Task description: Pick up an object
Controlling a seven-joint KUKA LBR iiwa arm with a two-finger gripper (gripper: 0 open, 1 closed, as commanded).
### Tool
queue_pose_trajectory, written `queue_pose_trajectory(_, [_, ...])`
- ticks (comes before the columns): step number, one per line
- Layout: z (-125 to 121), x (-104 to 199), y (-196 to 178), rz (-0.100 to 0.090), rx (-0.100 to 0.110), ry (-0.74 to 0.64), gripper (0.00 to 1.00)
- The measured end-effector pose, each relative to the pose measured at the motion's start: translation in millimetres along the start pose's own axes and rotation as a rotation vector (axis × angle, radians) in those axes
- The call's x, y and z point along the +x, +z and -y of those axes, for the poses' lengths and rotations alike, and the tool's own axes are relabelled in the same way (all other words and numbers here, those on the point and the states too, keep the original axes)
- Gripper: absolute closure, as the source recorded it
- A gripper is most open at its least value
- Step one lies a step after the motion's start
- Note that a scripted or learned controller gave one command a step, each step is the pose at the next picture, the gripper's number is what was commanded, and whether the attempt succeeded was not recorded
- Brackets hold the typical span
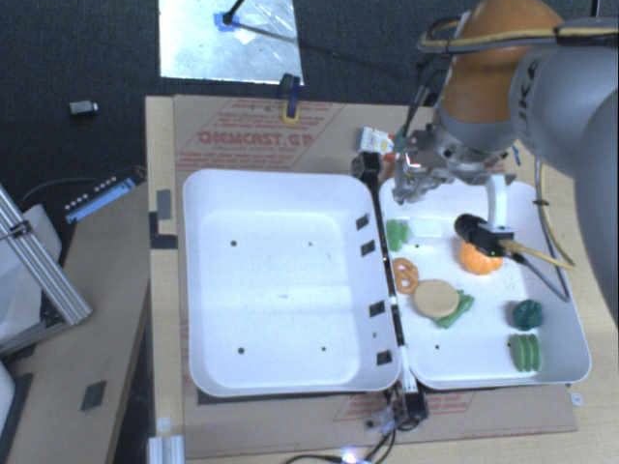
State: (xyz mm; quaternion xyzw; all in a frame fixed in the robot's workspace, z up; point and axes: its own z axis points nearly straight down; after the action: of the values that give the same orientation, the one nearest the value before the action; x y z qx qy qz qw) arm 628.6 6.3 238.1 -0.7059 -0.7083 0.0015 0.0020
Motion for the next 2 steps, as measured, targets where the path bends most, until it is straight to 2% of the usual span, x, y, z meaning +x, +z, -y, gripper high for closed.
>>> queue_pose_trajectory(1, [16,27,6,0.0,-0.004,-0.003,1.0])
queue_pose_trajectory(2, [5,54,19,0.0,-0.007,-0.004,1.0])
